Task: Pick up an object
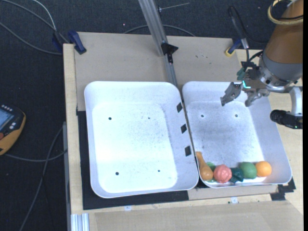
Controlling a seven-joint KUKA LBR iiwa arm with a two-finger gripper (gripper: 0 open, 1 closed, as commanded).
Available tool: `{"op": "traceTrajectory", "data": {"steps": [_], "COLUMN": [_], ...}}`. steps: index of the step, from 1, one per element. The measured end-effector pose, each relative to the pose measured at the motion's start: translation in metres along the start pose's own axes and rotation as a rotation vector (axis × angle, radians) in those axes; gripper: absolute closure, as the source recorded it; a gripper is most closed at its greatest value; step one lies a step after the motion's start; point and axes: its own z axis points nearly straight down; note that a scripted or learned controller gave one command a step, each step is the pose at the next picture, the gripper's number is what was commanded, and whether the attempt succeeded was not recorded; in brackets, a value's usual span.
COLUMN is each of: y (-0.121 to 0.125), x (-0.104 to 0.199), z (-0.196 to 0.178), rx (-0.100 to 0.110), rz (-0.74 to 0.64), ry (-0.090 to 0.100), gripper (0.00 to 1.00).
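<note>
The hand (pixel 239 96) is hovering over the far end of the right bin (pixel 269 129), with its two fingers standing spread wide and nothing between them. By my reading, the task is sitting at its approach step: no object is being gripped, and the hand is well apart from anything it could take.

All the pickable things are lying along the near wall of the right bin, packed in a row. Taking that near wall as the landmark: an orange pear-shaped piece (pixel 204 168) is resting at its left end, its narrow neck pointing up the bin; a pinkish-red round fruit (pixel 222 173) is touching it on the right; a dark teal piece (pixel 237 175) is wedged just beside that, partly hidden; a green round fruit (pixel 248 169) is following; and an orange round fruit (pixel 263 168) is closing the row at the wall's right end. They are looking like small, smooth, glossy toy fruits, and their roundness is suggesting they could roll or slip from a pinch.

The next move is calling for travel down toward that near wall, then a descent over a single piece. The crowding and the wall are leaving little room for fingers; the orange round fruit at the end is probably offering the freest sides. The left bin (pixel 96 100) is lying just beside, on the counter (pixel 120 57)
</note>
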Motion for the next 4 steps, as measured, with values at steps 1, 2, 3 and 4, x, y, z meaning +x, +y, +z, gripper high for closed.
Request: {"op": "traceTrajectory", "data": {"steps": [1, 2, 3, 4], "y": [0.0, -0.002, -0.005, -0.006], "x": [0.0, 0.001, 0.004, 0.005], "z": [0.0, 0.063, 0.105, 0.157], "rx": [0.0, 0.006, 0.004, 0.004], "rz": [0.0, 0.0, 0.0, 0.0], "ry": [0.0, 0.0, 0.0, 0.0], "gripper": [0.0, 0.0, 0.0, 0.0]}}
